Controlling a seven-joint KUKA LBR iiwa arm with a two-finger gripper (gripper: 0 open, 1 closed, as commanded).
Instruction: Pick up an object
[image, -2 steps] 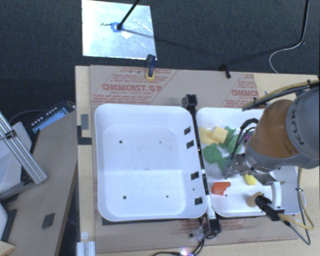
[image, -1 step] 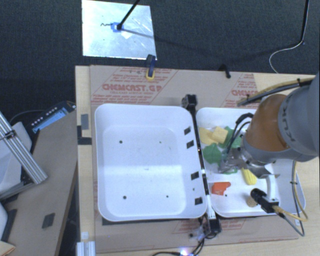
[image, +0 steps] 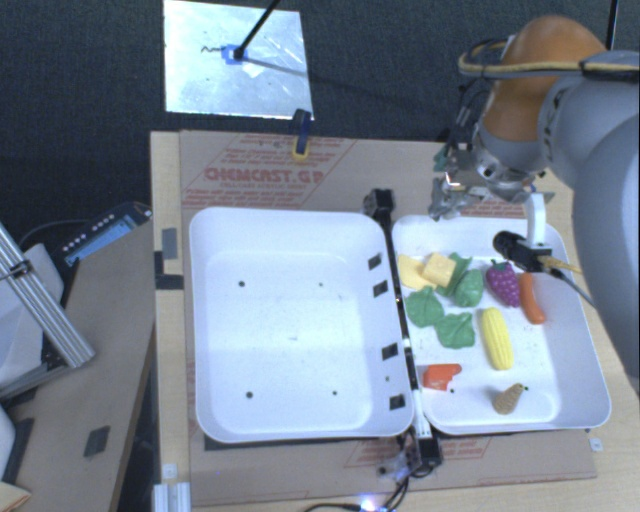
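Nearest the camera, a small brown toy (image: 508, 398) is seen in the right bin (image: 580, 400), with corn (image: 496, 338), grapes (image: 503, 282) and green leaves (image: 443, 318) piled farther back. Gripper (image: 447, 207) is parked over the bin's far-left corner; its state can't be made out.

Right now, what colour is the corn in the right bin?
Yellow; the corn shows best in the camera view.

Grey KUKA arm with an orange band

The arm (image: 600, 130) has a smooth, rounded pale grey shell, and a glossy orange band (image: 530, 75) sits above the wrist. Dark cables loop beside the band, and the wrist (image: 490, 165) narrows into grey metal fittings with small dark parts.
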